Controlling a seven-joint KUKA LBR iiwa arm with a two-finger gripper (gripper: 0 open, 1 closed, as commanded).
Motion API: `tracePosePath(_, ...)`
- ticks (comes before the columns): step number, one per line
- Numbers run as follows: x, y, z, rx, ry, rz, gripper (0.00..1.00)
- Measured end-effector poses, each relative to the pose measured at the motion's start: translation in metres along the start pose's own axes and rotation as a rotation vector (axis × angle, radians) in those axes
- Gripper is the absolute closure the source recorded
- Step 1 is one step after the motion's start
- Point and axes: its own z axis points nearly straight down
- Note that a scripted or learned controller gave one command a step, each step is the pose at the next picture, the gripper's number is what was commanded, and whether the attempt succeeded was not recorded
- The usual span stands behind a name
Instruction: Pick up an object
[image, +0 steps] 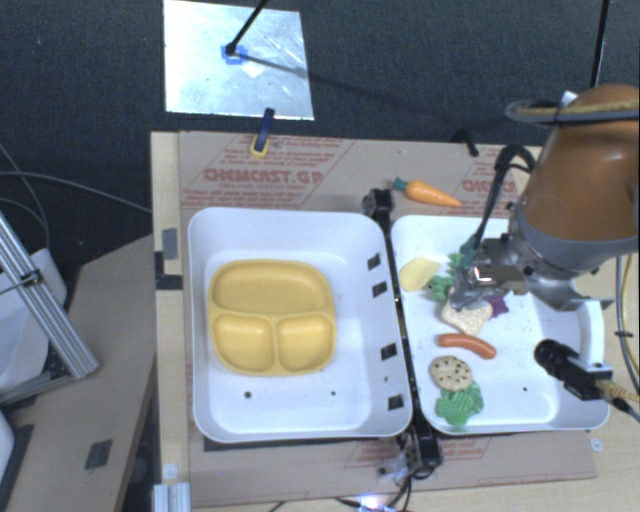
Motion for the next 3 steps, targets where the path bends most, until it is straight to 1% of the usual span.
tracePosePath(1,0.083,0.000,-0.024,-0.002,0.002,-0.006,1.00)
tracePosePath(2,0.138,-0.001,0.050,0.004,0.000,-0.001,1.00)
tracePosePath(3,0.247,-0.001,0.084,0.003,0.003,-0.008,1.00)
